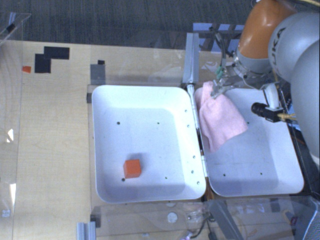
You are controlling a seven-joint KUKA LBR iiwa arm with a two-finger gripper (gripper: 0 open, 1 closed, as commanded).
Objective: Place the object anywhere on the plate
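**Pink cloth gripped at the right bin's upper left corner**

A pink cloth (220, 119) was seen draped in the upper left part of the right bin (260, 179), its left edge lying against the divider between the two bins. Its long axis ran from the upper left, where it was bunched, down toward the lower right, where it spread wider. The bunched upper end was pinched between the closed fingers of the gripper (218, 86), just above the cloth's main body. The grey arm (295, 39), with its orange band (260, 26), was reached in from the right and bent down over the cloth's top end. In the left bin (115, 109), well apart from the cloth, a small orange block (132, 168) was set near the lower left. No plate could be made out.
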